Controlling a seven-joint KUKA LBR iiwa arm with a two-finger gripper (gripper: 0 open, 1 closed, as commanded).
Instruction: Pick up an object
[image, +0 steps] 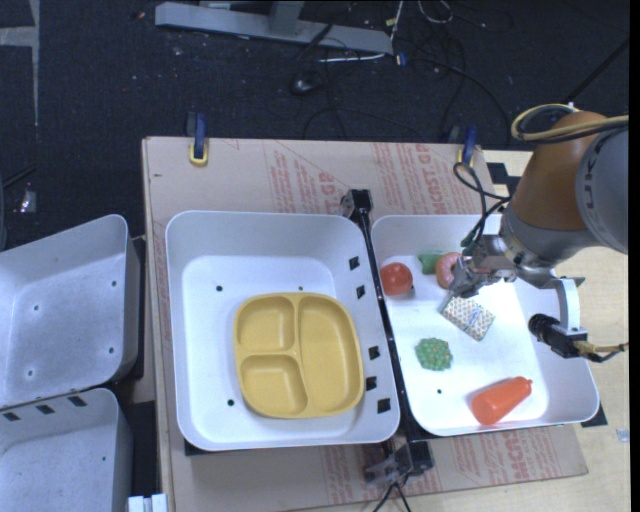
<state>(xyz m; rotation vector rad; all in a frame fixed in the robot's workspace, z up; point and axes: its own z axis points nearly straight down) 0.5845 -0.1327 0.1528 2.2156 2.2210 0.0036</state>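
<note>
Camera view, from above at a slant: two shallow white bins side by side on the cardboard-covered counter (260, 170). In the left white bin (200, 260), a yellow three-compartment plastic plate (298, 353), lying flat near the middle. In the right white bin (560, 390), several loose pieces: a small red round tomato-like toy (397, 278) near the dividing wall, a green bumpy round piece (434, 353) lower down, an orange carrot-shaped toy (499, 398) near the front edge, a small checkered white-and-blue block (469, 317) toward the middle, and a green-and-pink piece (440, 265) at the far side, partly hidden.

Grey arm with orange band reaching in from the right, gripper (465, 282) low over the far half of the right bin, just above the checkered block and close beside the green-and-pink piece. Gripper opening impossible to judge from this angle; nothing visibly held.

Likely step: closing in on a pick, probably the checkered block or the pink piece beside it. For a clean grasp: centre over one piece alone, well clear of its neighbour; descend straight; keep off the bin's far wall; lift only once firmly seated.
</note>
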